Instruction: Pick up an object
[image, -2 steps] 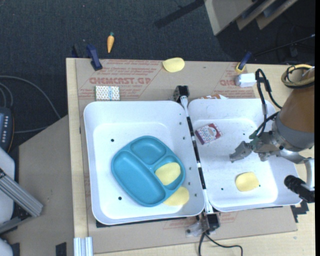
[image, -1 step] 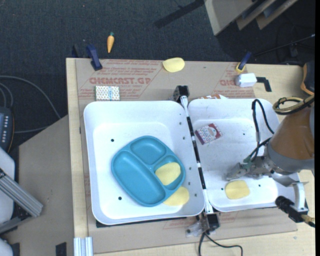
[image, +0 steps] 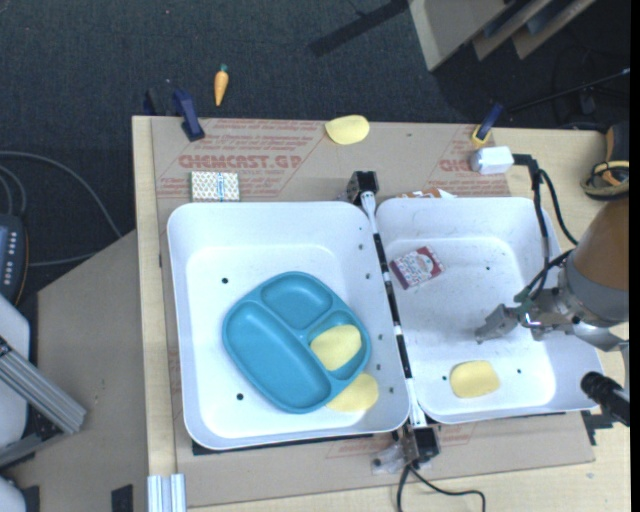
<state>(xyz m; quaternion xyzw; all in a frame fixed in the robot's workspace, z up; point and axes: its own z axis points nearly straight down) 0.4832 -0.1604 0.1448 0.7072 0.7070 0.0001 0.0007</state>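
Note:
My gripper (image: 508, 314) reaches in from the right over the right bin (image: 452, 225), near its right wall. It is open and nothing sits between its fingers. A yellow lump (image: 473, 378) lies on the bin floor just below and left of the gripper, apart from it. A red and white packet (image: 415, 266) lies in the upper left of the same bin, well left of the gripper.
The left bin (image: 200, 250) holds a blue divided plate (image: 280, 340) with a yellow piece (image: 338, 345) in one compartment and another yellow piece (image: 353, 396) beside its edge. On the bench behind the bins lie a yellow object (image: 347, 129), a small patterned box (image: 215, 185) and a white plug (image: 494, 159).

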